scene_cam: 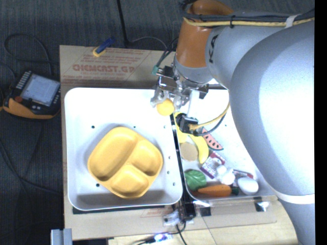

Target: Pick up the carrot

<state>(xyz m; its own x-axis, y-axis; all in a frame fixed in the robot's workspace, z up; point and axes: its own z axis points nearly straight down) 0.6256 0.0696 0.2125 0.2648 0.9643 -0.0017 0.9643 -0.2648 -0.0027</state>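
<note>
1. Carrot (214, 190) lies at right bin's (232, 108) near edge, touching green vegetable (194, 178), white egg (249, 186) beside.
2. Yellow divided plate (125, 161) in left bin (76, 137).
3. My pincer (168, 102) at far divider, a small yellow ball (165, 107) between its fingers.

1. This is a robotics lab or test cell, not a home or shop.
2. An industrial grey arm (265, 86) with an orange band reaches over two white bins (76, 116) on a bench.
3. A teach pendant (31, 93) lies on dark carpet, cables (121, 14) trailing around.
4. Printed cardboard (110, 68) lines the bench; toy food fills one bin.
</note>
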